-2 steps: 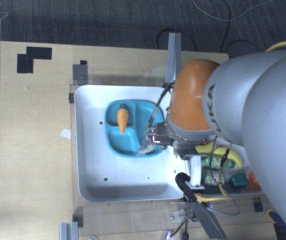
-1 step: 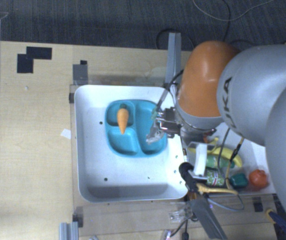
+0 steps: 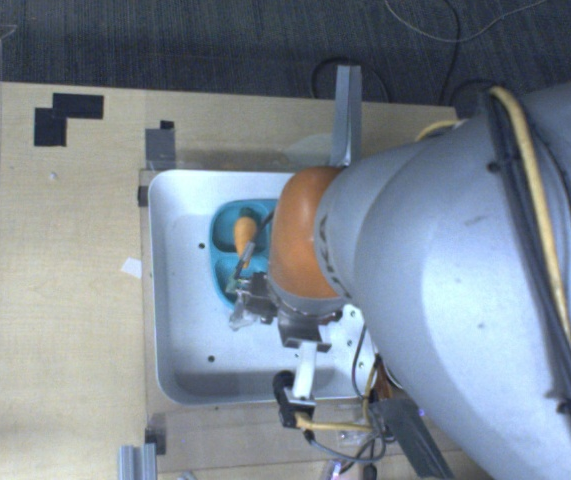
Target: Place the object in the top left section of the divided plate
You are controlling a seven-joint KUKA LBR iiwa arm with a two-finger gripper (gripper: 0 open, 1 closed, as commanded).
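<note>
Camera view: the grey arm reaches in from the right and covers much of the white bin. Its orange band sits above the wrist, and the gripper hangs low over a blue divided plate lying in the bin. Whether the gripper is released or clenched cannot be told from this angle. An orange object rests in the plate's upper part, just above the gripper; which section it lies in cannot be told.
</note>
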